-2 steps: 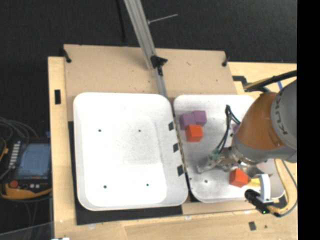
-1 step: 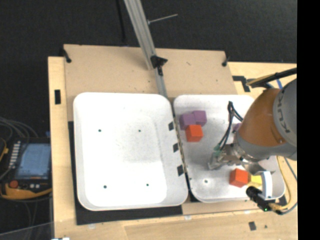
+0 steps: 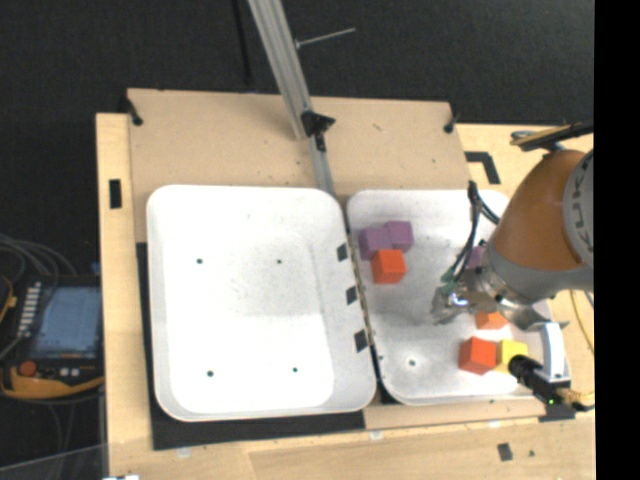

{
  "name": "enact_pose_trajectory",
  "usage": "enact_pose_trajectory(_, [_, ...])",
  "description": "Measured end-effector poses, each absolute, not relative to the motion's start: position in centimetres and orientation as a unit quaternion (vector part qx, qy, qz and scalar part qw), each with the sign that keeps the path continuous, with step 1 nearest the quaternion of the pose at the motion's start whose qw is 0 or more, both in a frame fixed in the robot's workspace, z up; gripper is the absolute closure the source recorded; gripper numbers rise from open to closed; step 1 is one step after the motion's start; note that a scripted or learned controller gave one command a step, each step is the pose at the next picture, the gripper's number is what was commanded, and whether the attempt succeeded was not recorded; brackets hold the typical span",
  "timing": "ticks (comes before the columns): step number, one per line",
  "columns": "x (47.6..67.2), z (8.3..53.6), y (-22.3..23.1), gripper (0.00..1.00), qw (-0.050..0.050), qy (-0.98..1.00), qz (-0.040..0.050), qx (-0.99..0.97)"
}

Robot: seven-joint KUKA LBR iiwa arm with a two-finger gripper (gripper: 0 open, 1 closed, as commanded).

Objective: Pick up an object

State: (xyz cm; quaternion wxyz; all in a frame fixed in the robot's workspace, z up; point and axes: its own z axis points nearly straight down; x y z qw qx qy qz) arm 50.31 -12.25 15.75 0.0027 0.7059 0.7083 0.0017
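The right bin (image 3: 420, 213) holds several blocks. A purple block (image 3: 386, 236) lies near its far left, with an orange cube (image 3: 389, 266) just in front of it. Another orange cube (image 3: 479, 354) and a yellow block (image 3: 513, 352) sit near the bin's front right. A small orange piece (image 3: 490, 320) shows just under the wrist. My gripper (image 3: 450, 303) hangs low over the middle of the right bin, between the two groups of blocks. The arm's grey and orange wrist (image 3: 540, 233) covers the bin's right side. No block is seen in the gripper.
The left bin (image 3: 250, 298) lies beside the right one, separated by a ridge with black clips (image 3: 352, 293). A metal rail (image 3: 285, 58) slants in from the top. A screen device (image 3: 60, 328) with cables sits off the bench at left.
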Motion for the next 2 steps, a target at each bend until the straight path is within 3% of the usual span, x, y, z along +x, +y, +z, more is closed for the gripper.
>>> enact_pose_trajectory(2, [50.9,26.2,-13.1,1.00,0.003,0.709,0.0019,0.705])
